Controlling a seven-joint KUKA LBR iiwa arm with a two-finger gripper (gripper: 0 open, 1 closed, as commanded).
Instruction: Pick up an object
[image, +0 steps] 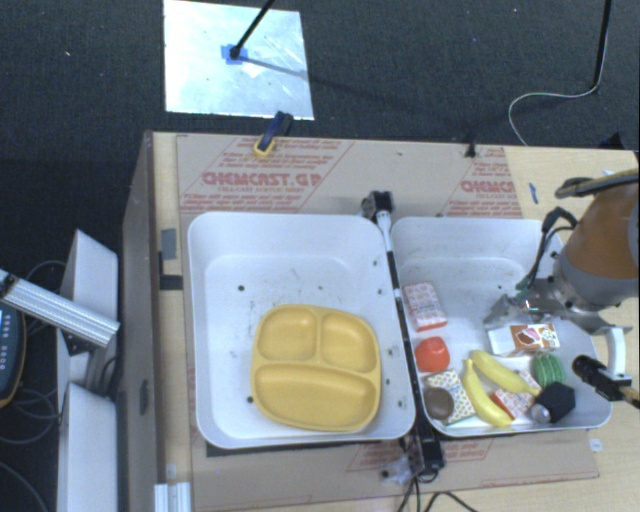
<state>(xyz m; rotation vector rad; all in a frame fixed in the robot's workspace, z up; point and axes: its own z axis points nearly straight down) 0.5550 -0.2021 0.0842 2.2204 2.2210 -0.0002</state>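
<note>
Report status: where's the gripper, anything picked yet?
Gripper low in right bin, above small carton; nothing seen held. Bananas, red piece lying loose. Yellow tray in left bin.

Light even and fairly bright over the bench, diffuse, from above. Left bin (290, 250) and right bin (470, 250) nearly blown out on their white floors; little surface detail there. Shadows soft and short, a thin dark line under the yellow tray (318, 368) along its lower edge. Strong glare on the shiny sheet (238, 60) lying on the dark carpet (70, 100), which reads dim and grainy. Overall soft, low resolution; small print on the packets unreadable. Arm (608, 245) at right slightly blurred.
</note>
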